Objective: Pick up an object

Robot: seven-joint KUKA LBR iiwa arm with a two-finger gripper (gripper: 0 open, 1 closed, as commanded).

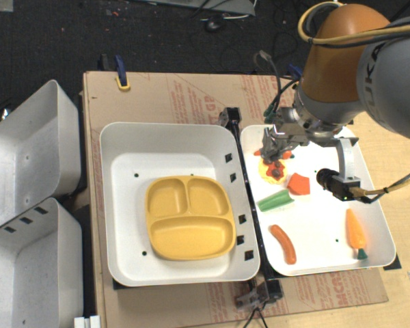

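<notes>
End effector (pixel 276 157), finger state indiscernible, poised over a flat yellow-and-red toy food piece (pixel 272 171) in the right shallow white bin (pixel 379 217), beside an orange-red block (pixel 299 184).

Small yellow-red obj (pixel 273 171) flat in right bin (pixel 376 251), upper-left area.

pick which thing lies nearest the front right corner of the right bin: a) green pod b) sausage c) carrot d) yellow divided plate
c, the carrot lies by the right bin's front right corner, while the sausage and green pod sit toward that bin's left side and the yellow divided plate is in the left bin.
</notes>
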